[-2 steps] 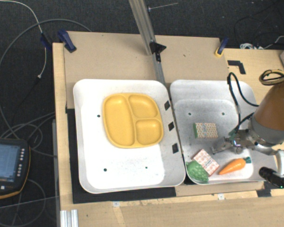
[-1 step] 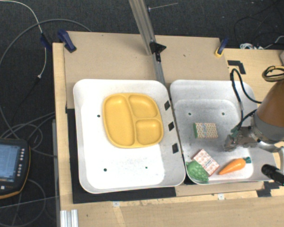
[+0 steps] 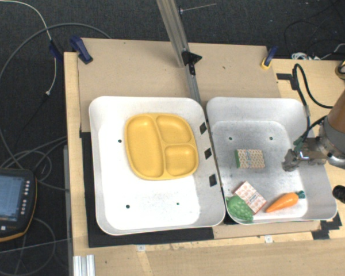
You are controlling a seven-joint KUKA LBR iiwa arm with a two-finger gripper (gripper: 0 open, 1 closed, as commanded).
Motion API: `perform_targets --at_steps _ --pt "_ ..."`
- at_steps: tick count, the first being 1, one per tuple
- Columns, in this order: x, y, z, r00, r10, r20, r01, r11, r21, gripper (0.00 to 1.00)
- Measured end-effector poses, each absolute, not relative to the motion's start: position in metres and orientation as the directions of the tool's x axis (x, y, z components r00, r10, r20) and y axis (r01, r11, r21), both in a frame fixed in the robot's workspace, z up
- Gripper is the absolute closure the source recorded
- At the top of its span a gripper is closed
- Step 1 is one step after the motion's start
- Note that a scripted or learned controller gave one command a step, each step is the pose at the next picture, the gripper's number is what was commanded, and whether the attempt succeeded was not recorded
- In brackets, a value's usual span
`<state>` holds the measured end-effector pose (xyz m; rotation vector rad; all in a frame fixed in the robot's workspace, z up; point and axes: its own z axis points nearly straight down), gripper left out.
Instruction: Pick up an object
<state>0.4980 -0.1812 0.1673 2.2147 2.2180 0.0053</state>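
Observation:
Several small objects lie in the right bin (image 3: 247, 114): a speckled sponge with a green edge (image 3: 250, 158), a patterned packet (image 3: 250, 195), a green leafy toy (image 3: 239, 208) at the front-left corner, and an orange carrot (image 3: 284, 201) near the front. My gripper (image 3: 291, 161) hangs over the bin's right side, above and slightly right of the carrot and right of the sponge. Nothing shows between its fingers.
The left bin (image 3: 106, 171) holds a yellow three-compartment tray (image 3: 161, 145). A metal pole (image 3: 175, 22) slants in from the top to the gap between the bins. Cables (image 3: 302, 91) run along the bench's right side, and a pendant (image 3: 8, 203) lies at left.

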Motion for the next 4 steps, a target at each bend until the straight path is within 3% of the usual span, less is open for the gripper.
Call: perform_targets --at_steps 1,2,4 --pt "0.499 -0.181 0.211 -0.002 1.0 -0.002 1.0 0.002 0.006 1.0" --pt "0.5 -0.181 0.215 -0.002 1.0 -0.001 1.0 0.002 0.002 1.0" --pt "0.55 -0.088 0.226 -0.008 1.0 0.002 1.0 0.008 0.003 1.0"
